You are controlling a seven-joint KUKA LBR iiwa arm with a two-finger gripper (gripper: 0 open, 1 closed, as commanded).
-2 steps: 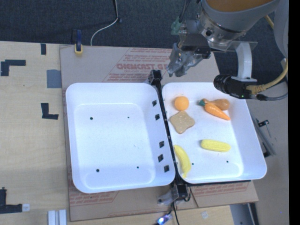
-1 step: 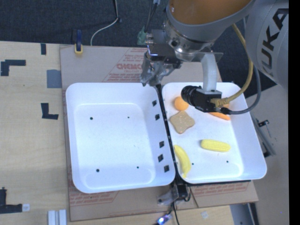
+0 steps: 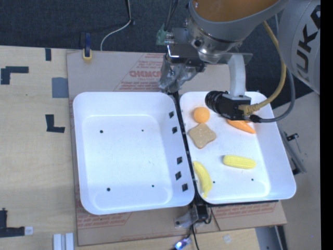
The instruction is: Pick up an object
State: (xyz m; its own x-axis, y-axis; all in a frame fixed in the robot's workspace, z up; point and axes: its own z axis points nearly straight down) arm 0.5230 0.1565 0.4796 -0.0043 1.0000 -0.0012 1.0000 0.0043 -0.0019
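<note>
gripper: the gripper (image 3: pixel 170 85) is hanging over the far end of the divider between the two bins, just past the top rim. Fingers look drawn close together with nothing between them, though the view there is dark and cluttered, so that's a soft read.
arm: the arm (image 3: pixel 229 9) is reaching in from the right, its bulk sitting above the far edge of the right bin (image 3: pixel 270 184).
targets: all lying in the right bin. orange ball (image 3: pixel 201 114) near the far left corner, toast piece (image 3: pixel 202 135) touching or just below it, corn cob (image 3: pixel 239 162) toward the middle, banana (image 3: pixel 202 177) running along the left wall near the front, carrot (image 3: pixel 242 125) partly under the black camera mount (image 3: pixel 226 103).
left bin: the left bin (image 3: pixel 83 108) is holding nothing to pick.
step: positioning for a descent, no contact yet by my read.
how to do it well: shift right off the divider before dropping; the orange ball and toast piece are the nearest candidates. Toast is flat, so it's a poor pinch; ball may roll. Corn cob is sitting apart from everything else, so closing across its short axis looks cleanest.
risk: coming straight down from here is likely hitting the bin walls, not an object.
</note>
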